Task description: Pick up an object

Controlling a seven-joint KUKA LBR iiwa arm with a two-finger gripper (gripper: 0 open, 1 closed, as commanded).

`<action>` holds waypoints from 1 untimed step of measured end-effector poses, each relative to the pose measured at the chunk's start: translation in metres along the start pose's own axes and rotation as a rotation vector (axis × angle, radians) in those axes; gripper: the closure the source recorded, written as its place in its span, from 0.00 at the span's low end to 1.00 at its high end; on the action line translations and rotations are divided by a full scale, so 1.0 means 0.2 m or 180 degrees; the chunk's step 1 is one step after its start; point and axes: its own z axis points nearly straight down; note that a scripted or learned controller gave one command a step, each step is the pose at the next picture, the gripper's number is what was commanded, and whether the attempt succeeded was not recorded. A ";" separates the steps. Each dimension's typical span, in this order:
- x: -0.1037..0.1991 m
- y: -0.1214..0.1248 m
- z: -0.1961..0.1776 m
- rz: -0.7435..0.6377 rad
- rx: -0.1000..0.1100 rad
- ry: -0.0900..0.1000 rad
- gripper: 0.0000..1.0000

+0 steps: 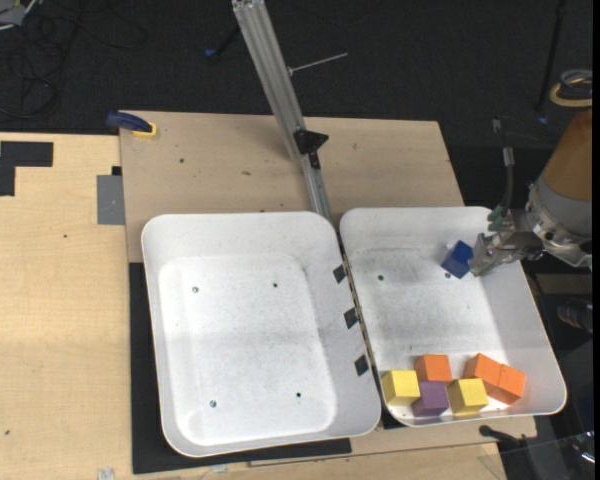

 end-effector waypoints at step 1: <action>-0.01 0.00 -0.12 0.0000 0.0011 0.0002 1.00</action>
